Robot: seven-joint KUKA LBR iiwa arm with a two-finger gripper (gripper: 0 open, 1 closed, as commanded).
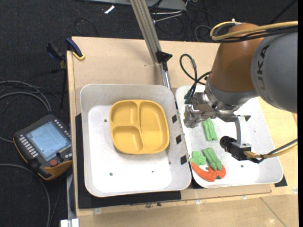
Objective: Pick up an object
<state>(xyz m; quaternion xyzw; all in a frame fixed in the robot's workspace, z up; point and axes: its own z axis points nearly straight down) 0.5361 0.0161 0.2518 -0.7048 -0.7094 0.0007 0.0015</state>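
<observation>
Green pieces: three green toy vegetables are seen in the right bin (265,126). One upright green piece (209,129) lies just right of the claw; a second green piece (212,158) lies nearer the viewer, and a small leafy green piece (199,158) is set just left of it.
Claw: the gripper (191,117) is lowered into the far left part of the right bin, close to the wall shared with the left bin. Whether it is wide, narrow or holding anything cannot be told, since the wrist hides it from above.
Orange-red piece: a curved orange-red toy (208,173) is placed at the near edge of the right bin, touching the lower ends of the two nearer green pieces.
Black fitting: a black part (232,146) is seen over the right bin, right of the nearer green pieces, with a cable running off to the right.
Arm: the grey arm (279,65) with its orange band (236,60) is extended in from the right, above the far half of the right bin.
Left bin: the left bin (94,141) is occupied by a yellow divided plate (139,126) of three compartments, resting slightly far of centre.
Bench: both bins are borne side by side on a tan bench (113,60).
Pole: a metal pole (147,22) is slanted from the far side down to the gap between the bins.
Pendant: a handheld control pendant (45,145) lies on the dark floor, well to the left of the bench.
</observation>
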